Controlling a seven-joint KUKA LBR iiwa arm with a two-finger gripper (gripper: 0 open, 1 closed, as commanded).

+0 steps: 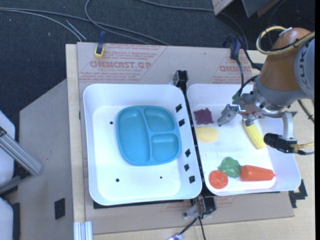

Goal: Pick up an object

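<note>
- Camera view: right bin (pixel 287 181) holds toy foods, probably light, stiff, slick plastic.
- Carrot (pixel 257 173), near front wall: grasp across its middle.
- Corn (pixel 254 135), beside gripper (pixel 231 115): grasp across its width.
- Gripper finger state: cannot tell.

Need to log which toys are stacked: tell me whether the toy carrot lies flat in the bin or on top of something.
Flat. The toy carrot lies on its side on the right bin's floor, beside the green toy.
</note>
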